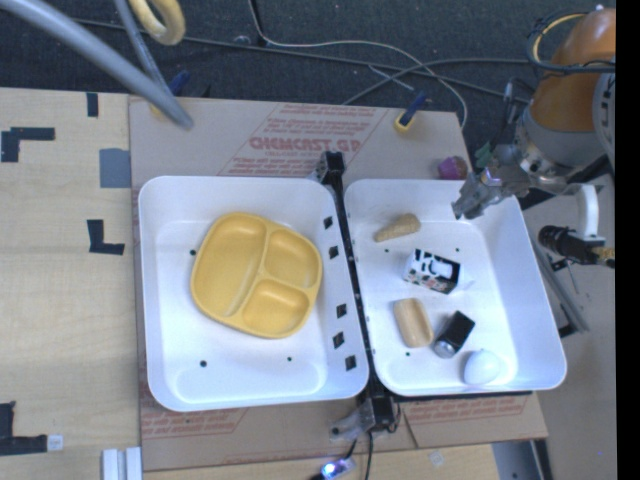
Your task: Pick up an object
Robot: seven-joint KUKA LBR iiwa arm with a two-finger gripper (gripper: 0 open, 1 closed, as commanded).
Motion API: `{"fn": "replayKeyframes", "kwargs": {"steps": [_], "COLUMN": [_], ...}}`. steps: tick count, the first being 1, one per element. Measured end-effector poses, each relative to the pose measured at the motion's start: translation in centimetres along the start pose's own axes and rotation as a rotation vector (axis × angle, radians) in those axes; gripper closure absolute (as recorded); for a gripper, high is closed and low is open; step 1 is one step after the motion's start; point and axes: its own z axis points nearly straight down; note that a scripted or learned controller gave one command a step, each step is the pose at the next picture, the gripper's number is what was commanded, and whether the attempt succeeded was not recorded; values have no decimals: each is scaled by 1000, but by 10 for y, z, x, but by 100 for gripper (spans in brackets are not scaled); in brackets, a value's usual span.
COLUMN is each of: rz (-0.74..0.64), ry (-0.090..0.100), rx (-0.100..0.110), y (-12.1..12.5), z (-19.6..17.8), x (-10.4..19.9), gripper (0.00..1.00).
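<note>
Objects for picking lie loose in the right bin (pixel 530 258); the gripper (pixel 470 204) hovers at its one o'clock rim, presumably poised to choose, fingers too blurred to tell.

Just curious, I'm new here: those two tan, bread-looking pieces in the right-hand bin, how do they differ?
The upper tan bread-like piece is slimmer and lies nearly sideways, tilted, near the bin's far end. The lower tan bread-like piece is stubbier and wider, lies lengthwise, and sits beside a small black cylinder. Both share the colour and the right white bin.
</note>
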Motion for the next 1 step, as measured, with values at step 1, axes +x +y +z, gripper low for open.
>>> {"fn": "replayKeyframes", "kwargs": {"steps": [1], "rz": [-1], "ry": [0], "rx": [0], "y": [0], "z": [-5], "x": [60], "gripper": [100]}}
